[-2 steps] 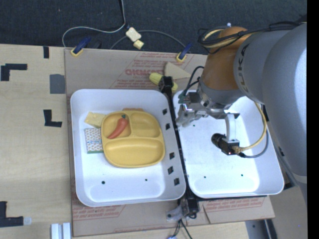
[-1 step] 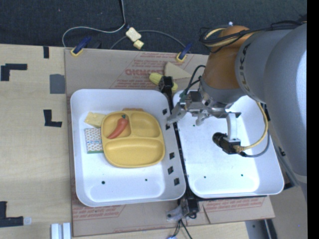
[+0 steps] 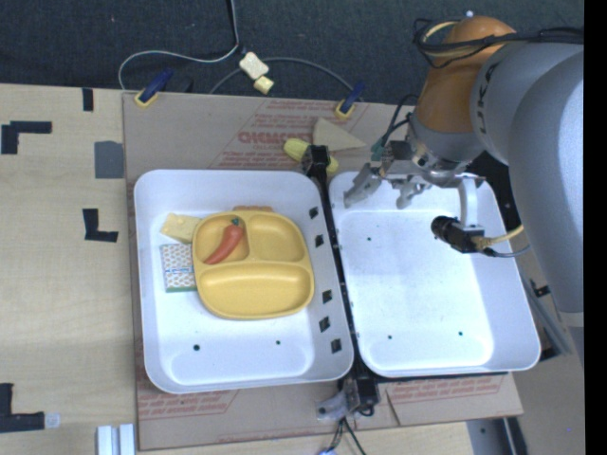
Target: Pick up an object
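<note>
Gripper [image 3: 384,188] over right bin [image 3: 427,349] back rim, fingers spread wide, nothing between them. Left of that bin: plate [image 3: 256,287] with chili [image 3: 226,242] on it.

I am looking at a robotics lab bench: two white bins [image 3: 427,349] sit on clamped cardboard [image 3: 275,131], loose cables [image 3: 228,17] trail behind it, black tape marks [image 3: 95,224] lie left of it.

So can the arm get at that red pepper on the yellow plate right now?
Probably yes. The pepper lies uncovered on top of the plate in the left bin, nothing above it; the tool hangs over the right bin.
</note>
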### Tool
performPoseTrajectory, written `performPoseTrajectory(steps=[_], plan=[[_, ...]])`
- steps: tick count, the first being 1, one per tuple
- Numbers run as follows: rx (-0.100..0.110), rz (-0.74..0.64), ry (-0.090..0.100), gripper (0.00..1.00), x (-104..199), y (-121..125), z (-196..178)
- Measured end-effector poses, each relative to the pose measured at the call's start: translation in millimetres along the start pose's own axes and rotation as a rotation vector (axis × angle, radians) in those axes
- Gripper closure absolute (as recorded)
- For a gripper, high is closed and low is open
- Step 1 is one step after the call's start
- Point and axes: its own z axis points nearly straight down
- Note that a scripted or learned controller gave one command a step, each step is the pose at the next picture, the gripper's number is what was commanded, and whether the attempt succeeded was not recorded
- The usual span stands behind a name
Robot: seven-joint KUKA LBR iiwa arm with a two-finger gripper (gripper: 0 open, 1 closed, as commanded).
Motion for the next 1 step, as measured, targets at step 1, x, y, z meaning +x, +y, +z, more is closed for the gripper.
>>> performPoseTrajectory(steps=[1], plan=[[0.005, -0.005, 0.002, 0.0, 32.7, -14.6, 0.0]])
